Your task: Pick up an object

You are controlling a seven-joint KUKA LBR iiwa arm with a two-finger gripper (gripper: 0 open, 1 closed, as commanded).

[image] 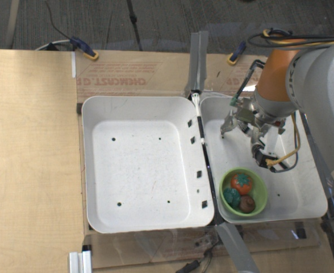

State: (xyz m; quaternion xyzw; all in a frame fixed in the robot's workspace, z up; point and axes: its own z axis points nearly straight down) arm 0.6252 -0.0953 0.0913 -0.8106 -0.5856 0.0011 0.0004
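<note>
A green bowl (262, 198) sits in the front left part of the right bin (303, 203). Inside it lie an orange-red object with a teal top (242, 182), a teal object (232, 196) and a brown one (247, 205). My gripper (236, 127) hangs over the back of the right bin, above and behind the bowl and apart from it. Its fingers are spread open with nothing between them.
The left bin (87, 152) lies beside the right one, with a raised divider (203, 147) between them. Cardboard (127, 75) lies behind the bins and a wooden bench top (30, 152) to the left. The arm's grey body (320, 84) covers the right bin's back right corner.
</note>
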